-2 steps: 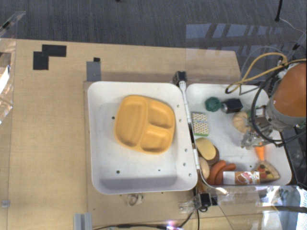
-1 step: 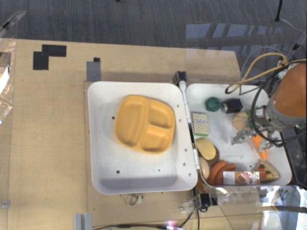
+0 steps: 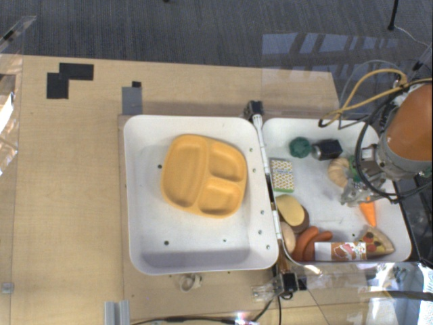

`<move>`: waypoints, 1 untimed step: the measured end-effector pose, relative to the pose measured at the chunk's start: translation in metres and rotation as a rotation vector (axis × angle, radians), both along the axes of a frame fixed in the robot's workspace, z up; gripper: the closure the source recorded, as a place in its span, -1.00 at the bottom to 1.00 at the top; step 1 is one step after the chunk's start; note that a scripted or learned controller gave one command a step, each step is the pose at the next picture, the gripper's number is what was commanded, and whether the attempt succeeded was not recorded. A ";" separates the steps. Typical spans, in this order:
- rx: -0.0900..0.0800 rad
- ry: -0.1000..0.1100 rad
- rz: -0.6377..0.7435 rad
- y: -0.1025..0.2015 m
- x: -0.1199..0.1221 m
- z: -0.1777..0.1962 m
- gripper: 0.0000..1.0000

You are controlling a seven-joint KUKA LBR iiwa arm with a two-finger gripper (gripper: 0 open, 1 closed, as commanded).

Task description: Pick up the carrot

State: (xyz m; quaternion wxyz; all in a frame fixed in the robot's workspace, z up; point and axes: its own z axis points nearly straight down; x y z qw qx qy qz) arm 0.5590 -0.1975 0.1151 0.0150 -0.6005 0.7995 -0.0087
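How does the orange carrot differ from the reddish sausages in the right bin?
The small orange carrot is one short tapered piece; the reddish-brown sausages are a longer, rounded pair. The carrot is bright orange, the sausages darker red-brown. The carrot lies near the bin's right side, just under the tool; the sausages lie at the front left, beside a halved potato. Both rest in the right white bin.

The setting reads as a robotics lab rather than a home or kitchen. A plain light-wood bench [image 3: 67,202] stands on grey ribbed carpet [image 3: 223,19], with black square marker patches [image 3: 67,78] stuck to its top. Two shallow white plastic bins [image 3: 145,249] sit side by side, clamped with metal brackets. Loose yellow and black cables [image 3: 369,90] trail by the grey robot arm [image 3: 409,137], and thin black stand legs [image 3: 392,5] cross the floor.
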 end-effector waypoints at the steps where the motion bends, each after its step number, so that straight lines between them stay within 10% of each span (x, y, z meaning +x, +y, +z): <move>1: 0.000 0.001 0.000 0.000 0.000 0.000 -1.00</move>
